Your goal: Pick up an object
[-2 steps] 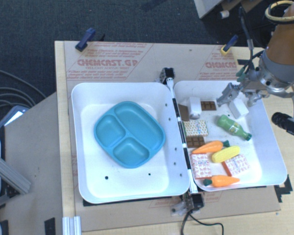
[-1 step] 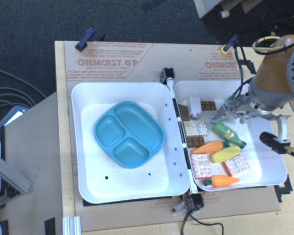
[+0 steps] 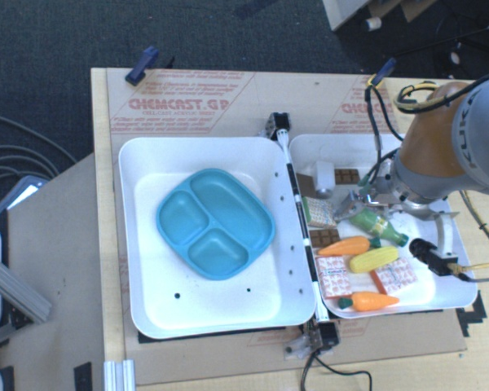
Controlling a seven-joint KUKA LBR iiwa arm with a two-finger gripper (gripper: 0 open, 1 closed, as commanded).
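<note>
The right bin holds toy food: an orange carrot, a yellow corn cob, a second carrot near the front rim, and a green bottle-shaped piece. My gripper hangs low over the middle of this bin. It is just up and left of the green piece and behind the first carrot. The grey wrist and orange band hide the bin's back right part. Nothing shows between the gripper's ends.
A blue divided plate lies in the left bin. Flat packets, brown chocolate bars and a white block crowd the right bin. Cables trail behind the arm.
</note>
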